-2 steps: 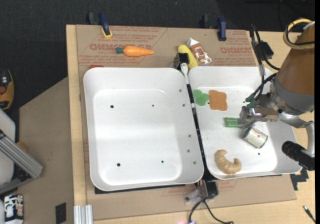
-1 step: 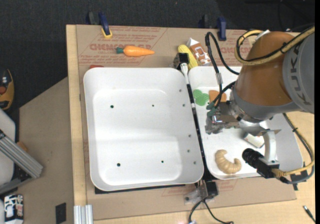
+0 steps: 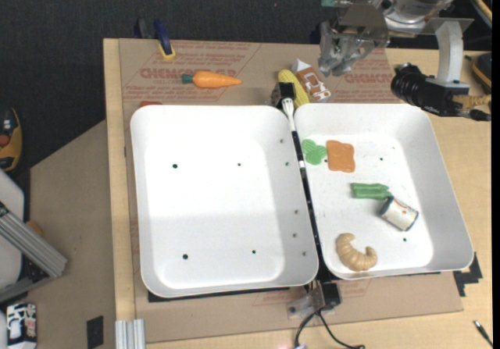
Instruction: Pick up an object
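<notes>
Two shallow white bins sit side by side on one brown bench (image 3: 117, 183), their inner rims touching. The left bin (image 3: 211, 199) shows bare white floor marked by small dark dots. The right bin (image 3: 433, 183) holds five things, all apart from each other: an orange square piece (image 3: 341, 156) near the far side with a green blob (image 3: 314, 153) just beside it on the left, a green bar (image 3: 369, 190) nearer the middle, a small white can (image 3: 399, 215) lying tilted just right of the bar, and one tan croissant (image 3: 355, 252) near the front rim. The bin's right half and far right corner are bare (the widest open floor there). Beyond the bins, on the bench, lie one toy carrot (image 3: 212, 80), a blue clip (image 3: 165, 41), and a small heap of toys (image 3: 299, 87) at the bins' far junction. The grey arm's gripper (image 3: 342, 55) hangs above the bench beyond the right bin's far rim, well apart from everything in it; nothing sits between its fingers, and whether they are apart or together I cannot tell.
</notes>
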{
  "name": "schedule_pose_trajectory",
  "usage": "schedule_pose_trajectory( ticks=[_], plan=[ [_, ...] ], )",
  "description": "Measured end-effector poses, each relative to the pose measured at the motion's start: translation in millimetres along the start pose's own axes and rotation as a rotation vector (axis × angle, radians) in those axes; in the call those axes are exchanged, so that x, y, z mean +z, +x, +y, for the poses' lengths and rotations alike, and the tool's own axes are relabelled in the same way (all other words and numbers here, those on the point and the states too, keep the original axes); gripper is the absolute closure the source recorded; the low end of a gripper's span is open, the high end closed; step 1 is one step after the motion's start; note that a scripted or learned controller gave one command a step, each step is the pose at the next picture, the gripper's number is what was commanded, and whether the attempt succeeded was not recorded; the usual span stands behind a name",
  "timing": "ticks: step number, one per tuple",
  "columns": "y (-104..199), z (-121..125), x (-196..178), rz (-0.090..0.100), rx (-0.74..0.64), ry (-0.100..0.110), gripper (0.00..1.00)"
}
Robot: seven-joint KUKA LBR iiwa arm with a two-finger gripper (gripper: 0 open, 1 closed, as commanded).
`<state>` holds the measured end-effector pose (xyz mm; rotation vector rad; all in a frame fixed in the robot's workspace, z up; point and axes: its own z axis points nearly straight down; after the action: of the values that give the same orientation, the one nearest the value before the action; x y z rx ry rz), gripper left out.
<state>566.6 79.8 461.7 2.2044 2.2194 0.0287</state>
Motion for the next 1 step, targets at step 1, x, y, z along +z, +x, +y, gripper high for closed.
schedule_pose_trajectory(
  ticks=[1],
  plan=[
    [58.2, -41.3, -48.4, 0.001, -0.002, 0.014, 1.00]
  ],
)
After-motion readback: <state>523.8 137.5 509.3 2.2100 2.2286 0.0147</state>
